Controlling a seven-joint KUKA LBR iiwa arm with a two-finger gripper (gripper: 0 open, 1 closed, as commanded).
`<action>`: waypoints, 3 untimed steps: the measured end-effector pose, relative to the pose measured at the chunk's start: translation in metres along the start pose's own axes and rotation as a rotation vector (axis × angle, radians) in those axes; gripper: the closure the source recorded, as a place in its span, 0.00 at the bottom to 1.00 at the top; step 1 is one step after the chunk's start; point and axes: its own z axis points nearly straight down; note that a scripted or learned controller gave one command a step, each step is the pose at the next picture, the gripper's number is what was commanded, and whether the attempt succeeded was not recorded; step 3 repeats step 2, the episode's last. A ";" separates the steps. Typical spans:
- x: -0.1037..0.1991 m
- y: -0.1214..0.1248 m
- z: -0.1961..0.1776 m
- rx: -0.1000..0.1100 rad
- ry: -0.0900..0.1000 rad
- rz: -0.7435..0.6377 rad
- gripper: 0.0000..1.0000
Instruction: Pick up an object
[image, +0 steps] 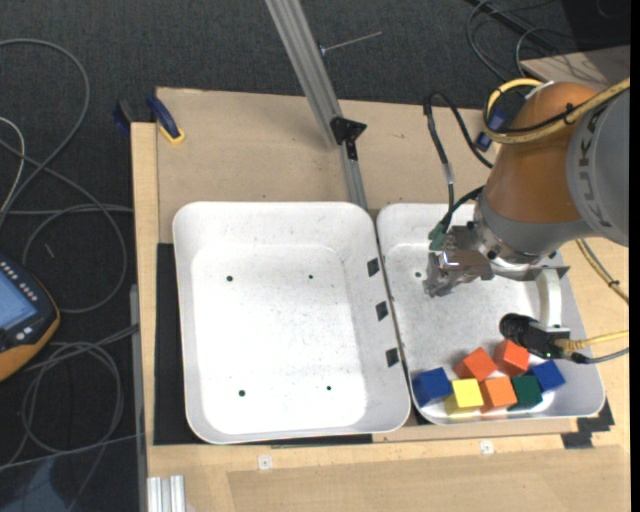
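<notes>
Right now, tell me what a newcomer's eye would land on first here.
First the big orange and grey arm reaching in from the right, its gripper hanging over the right bin. Next, the cluster of coloured blocks, blue, yellow, orange and green, crowded into that bin's near corner. The left bin sits alongside.

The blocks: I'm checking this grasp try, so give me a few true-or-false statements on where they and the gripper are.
1. The blocks lie in the right bin. True.
2. The blocks sit at that bin's far end. False: they are clustered at its near end.
3. The gripper is over the left bin. False: it is over the right bin.
4. A yellow block is among them. True.
5. The gripper is touching the blocks. False: it is apart from them.
</notes>
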 end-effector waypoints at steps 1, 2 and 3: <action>0.044 -0.006 -0.011 -0.004 -0.001 -0.001 1.00; 0.102 -0.013 -0.006 0.001 0.000 -0.002 1.00; 0.102 -0.013 -0.006 0.001 0.000 -0.002 1.00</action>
